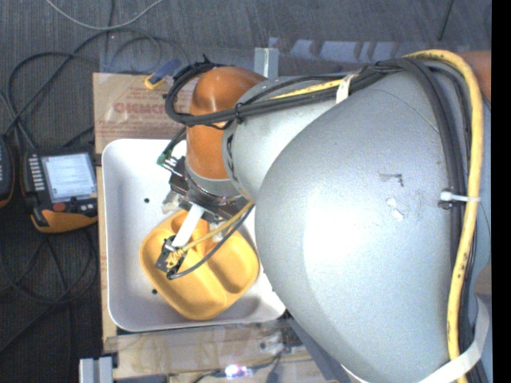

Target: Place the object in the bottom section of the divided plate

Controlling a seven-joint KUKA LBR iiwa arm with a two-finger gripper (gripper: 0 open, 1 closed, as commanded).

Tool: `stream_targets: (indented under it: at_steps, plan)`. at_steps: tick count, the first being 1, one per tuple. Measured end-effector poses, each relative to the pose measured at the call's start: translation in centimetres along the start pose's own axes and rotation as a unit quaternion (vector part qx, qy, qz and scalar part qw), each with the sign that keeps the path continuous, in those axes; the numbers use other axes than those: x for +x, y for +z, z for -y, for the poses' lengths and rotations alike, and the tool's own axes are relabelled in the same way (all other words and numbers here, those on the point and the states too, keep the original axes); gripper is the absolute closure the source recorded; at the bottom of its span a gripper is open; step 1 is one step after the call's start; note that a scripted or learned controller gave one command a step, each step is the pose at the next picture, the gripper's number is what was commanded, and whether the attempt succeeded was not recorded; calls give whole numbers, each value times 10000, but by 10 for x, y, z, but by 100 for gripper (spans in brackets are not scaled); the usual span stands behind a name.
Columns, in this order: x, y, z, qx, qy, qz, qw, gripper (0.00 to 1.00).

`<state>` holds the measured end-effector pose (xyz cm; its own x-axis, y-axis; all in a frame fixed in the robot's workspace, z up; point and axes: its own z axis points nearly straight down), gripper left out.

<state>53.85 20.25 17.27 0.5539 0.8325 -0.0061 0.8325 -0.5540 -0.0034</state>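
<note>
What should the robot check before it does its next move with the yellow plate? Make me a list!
1. Is the divided plate inside the white bin? Ok, it lies in the bin's lower part.
2. Is the gripper over the plate? Ok, its tip sits above the plate's left side.
3. Is an object held between the fingers? Cannot tell, the tip is too small and dark.
4. Is the plate's bottom section free? Cannot tell, the arm hides part of the plate.
5. Is the plate lying flat? Cannot tell from this slant.
</note>
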Motion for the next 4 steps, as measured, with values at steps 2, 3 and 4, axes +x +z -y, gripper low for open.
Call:
stream_targets:
  at_steps: [2,3,4]
  plan:
    - [30,-73,8,-21,-1186,3,9929,0]
    - [-10,20,62,5,-3046,1,9525,0]
    - [-2,-138,21,-26,-1183,-2,9930,0]
